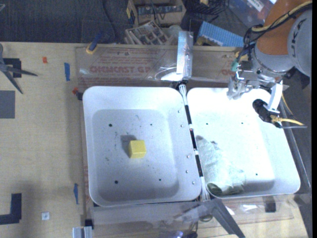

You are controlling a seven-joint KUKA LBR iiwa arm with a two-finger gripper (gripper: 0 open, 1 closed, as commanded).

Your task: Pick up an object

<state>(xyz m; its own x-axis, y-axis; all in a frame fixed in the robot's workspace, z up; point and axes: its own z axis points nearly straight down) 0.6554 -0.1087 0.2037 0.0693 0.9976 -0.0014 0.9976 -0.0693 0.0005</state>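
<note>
A small yellow block [137, 148] lies near the middle of the left bin [99, 103]. In the right bin [257, 148], a rolled grey-white cloth [218, 167] rests along the left wall, reaching down to the front corner. My gripper [237, 90] hangs over the far edge of the right bin, well away from both objects. It is open, with nothing between its fingers. The grey arm with its orange band [282, 14] comes in from the upper right.
A clear plastic strip and a cardboard board [129, 66] run behind the bins. A black fitting with a yellow cable [270, 114] hangs by the wrist over the right bin's far right side. Clutter and boxes sit beyond the bench.
</note>
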